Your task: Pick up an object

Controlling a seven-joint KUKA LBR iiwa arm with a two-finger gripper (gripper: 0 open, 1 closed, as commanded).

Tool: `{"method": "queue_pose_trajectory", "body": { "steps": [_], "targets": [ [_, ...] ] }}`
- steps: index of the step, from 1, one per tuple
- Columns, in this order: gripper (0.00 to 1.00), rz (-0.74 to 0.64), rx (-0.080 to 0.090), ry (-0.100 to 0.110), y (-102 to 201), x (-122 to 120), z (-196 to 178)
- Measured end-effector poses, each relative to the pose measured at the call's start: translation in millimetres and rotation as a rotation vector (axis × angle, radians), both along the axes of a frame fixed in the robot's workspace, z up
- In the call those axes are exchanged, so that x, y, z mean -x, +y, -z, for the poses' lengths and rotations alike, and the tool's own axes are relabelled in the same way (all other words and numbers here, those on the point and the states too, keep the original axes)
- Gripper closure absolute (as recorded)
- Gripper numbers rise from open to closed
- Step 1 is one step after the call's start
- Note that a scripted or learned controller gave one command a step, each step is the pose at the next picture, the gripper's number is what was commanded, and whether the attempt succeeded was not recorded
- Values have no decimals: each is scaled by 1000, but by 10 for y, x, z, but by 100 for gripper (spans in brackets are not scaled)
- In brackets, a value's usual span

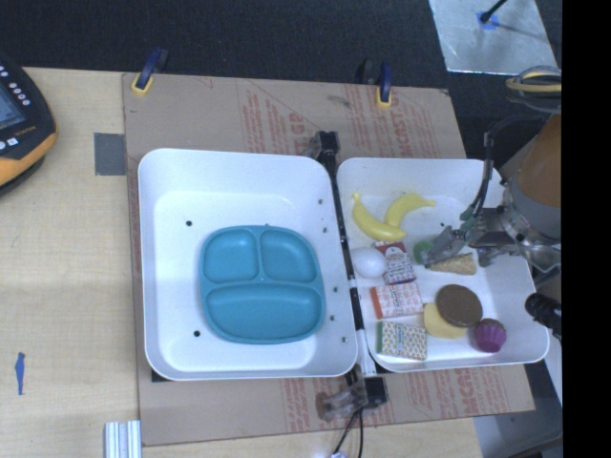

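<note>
Camera view: gripper point(447, 246) hovering low in the right bin point(516, 175), grip state unclear.
Bananas point(387, 216) are lying just left of it, toward the bin's far-left corner.

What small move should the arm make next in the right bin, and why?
Probably a short descent. The gripper hovers in the right bin among crowded items, beside a tan wedge, with nothing visibly between its fingers. Lowering onto whatever lies directly below looks like the simplest try.

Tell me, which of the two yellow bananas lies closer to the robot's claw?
The upper-right banana, curving toward the right bin's back wall, lies nearer the gripper. The other banana sits further left, beside the divider between the bins.
</note>
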State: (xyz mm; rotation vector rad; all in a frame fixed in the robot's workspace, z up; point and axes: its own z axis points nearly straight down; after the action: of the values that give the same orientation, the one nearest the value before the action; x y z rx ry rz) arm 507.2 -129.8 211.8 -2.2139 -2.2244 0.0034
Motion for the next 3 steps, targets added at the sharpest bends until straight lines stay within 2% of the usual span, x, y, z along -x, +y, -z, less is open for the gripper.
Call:
{"method": "queue_pose_trajectory", "body": {
  "steps": [1,2,3],
  "targets": [
    [0,-3,-1,6,210,-337,1256],
    [0,-4,1,-4,380,-756,1197],
    [0,1,1,3,286,-531,1203]
  ]
}}
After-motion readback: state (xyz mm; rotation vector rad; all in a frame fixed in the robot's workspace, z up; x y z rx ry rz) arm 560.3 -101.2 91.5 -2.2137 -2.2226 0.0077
